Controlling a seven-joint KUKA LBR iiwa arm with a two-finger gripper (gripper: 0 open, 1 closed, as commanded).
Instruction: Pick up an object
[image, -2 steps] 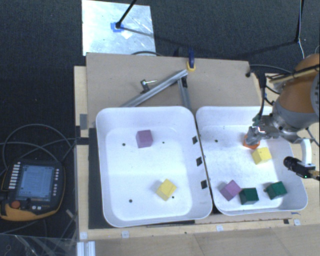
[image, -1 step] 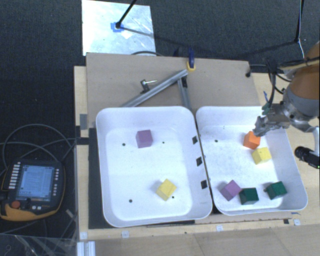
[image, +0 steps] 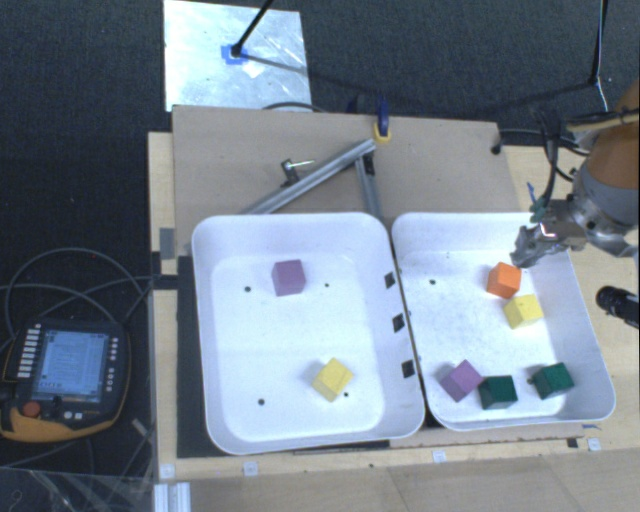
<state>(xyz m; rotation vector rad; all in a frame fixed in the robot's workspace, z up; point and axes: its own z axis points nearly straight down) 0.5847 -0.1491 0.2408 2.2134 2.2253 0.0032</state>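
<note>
The grey arm with its orange band enters from the right and its two-finger gripper hangs over the upper right part of the right shallow white plastic bin. Whether the fingers are open or closed cannot be told at this angle and size; no object is seen between them. Just below and to the left of the gripper lies a small orange cube, close to the tool but not visibly touched by it. Just beside the orange cube, lower and to the right, sits a pale yellow cube. Along the near edge of the same bin lie a purple cube, a dark green cube touching or nearly touching it, and a second green cube further right. The left shallow white plastic bin holds a purple cube in its upper middle and a yellow cube lower down, well apart. Both bins rest side by side on the brown board of the table. A grey metal bar lies slantwise behind the bins. A handheld control pendant with a screen rests on the dark floor at left.
</note>
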